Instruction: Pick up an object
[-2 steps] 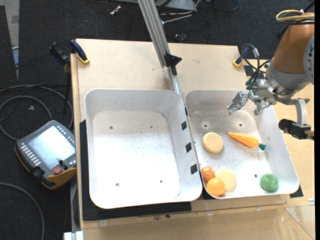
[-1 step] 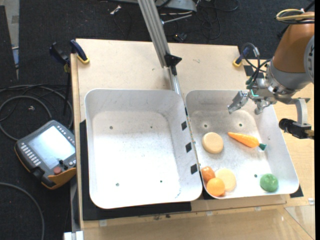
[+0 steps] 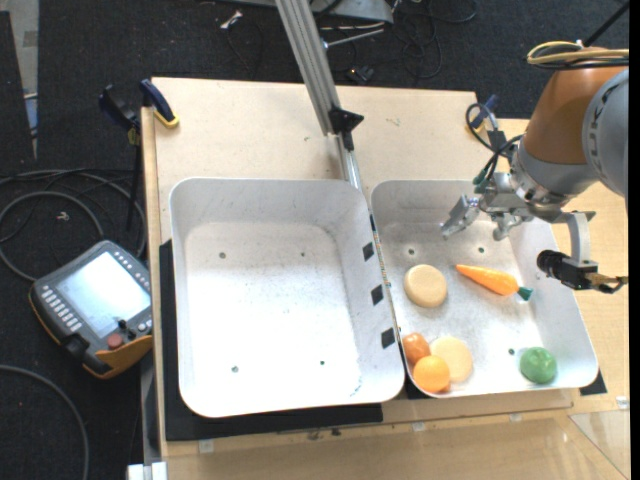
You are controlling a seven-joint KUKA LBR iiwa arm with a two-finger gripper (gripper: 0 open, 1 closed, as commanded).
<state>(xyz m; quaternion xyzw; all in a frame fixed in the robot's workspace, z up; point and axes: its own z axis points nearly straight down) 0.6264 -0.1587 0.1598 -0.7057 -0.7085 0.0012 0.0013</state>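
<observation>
While the gripper (image 3: 480, 218) hangs over the far end of the right bin (image 3: 578, 340), we see its two fingers spread apart with nothing between them, so no object is in hand yet. Our worry from here is the choice of target: the carrot (image 3: 487, 279) lies nearest, just in front of the fingers, but it is slim and tapered and lies at a slant, so we judge that a descent not lined up across its width could nudge it aside or let it roll out as the fingers close. Over by the near-left corner, the orange ball (image 3: 431, 373), the pale round piece (image 3: 453, 356) and the small reddish piece (image 3: 415, 346) sit touching one another against the bin wall, and we reckon a finger coming down there could land on a neighbour or jam against the wall. Standing alone, the cream disc (image 3: 426, 286) looks broad for a spread this narrow, though we can't be sure. Off in the near-right corner, the green ball (image 3: 538, 365) sits close to the rim. Beside all this, the left bin (image 3: 200, 208) shows just its bare white floor.
</observation>
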